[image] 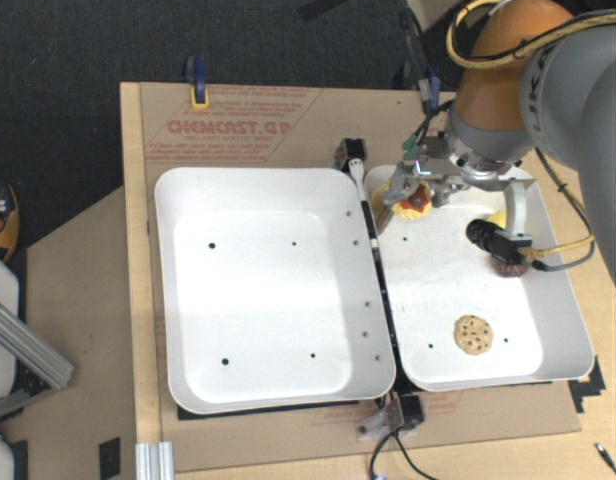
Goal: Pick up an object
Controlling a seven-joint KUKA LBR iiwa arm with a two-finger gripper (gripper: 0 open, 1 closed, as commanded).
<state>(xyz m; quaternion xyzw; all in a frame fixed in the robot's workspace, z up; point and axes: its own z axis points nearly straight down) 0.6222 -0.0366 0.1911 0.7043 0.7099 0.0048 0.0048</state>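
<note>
My gripper (406, 190) hangs low over the far left corner of the right bin (548, 358). Right under it, partly hidden by it, lies a small yellow and red object (418, 205). I cannot make out whether the object is in the gripper or just beneath it. A round brown cookie with dark chips (473, 334) lies flat near the front of the same bin. A bit of another yellow thing (497, 218) peeks out behind the wrist.
The left bin (188, 268) stands beside the right one, their rims touching along the middle. Both rest on a brown board (238, 118) held by a clamp (198, 80) at the back. The arm crosses the right bin's far right part.
</note>
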